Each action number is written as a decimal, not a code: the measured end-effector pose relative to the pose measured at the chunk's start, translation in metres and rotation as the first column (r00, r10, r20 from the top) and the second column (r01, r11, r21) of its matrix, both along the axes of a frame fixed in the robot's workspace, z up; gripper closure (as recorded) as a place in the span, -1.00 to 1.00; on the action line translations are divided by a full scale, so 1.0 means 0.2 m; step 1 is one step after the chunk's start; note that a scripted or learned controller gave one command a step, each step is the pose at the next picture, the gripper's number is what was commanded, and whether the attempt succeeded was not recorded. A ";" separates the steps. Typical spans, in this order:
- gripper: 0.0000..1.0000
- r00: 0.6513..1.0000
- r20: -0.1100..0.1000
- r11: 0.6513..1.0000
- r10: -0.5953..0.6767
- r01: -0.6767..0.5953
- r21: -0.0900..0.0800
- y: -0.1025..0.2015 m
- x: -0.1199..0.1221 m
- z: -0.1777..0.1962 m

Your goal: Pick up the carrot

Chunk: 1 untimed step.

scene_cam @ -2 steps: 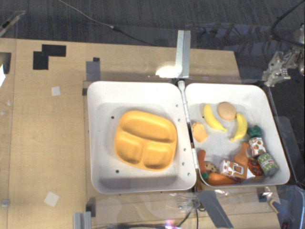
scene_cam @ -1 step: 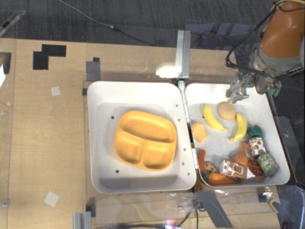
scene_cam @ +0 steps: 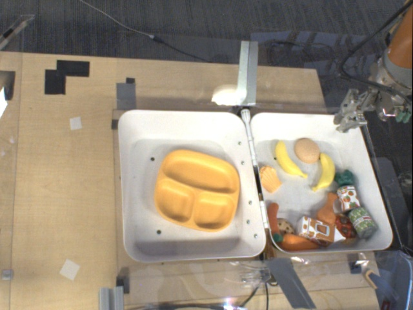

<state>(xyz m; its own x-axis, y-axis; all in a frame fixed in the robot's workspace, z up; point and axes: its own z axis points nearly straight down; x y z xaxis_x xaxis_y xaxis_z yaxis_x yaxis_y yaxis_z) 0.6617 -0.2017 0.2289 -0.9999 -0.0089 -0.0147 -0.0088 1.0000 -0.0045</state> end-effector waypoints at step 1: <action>1.00 1.000 -0.002 1.000 0.027 -0.027 0.002 -0.01 0.05 -0.08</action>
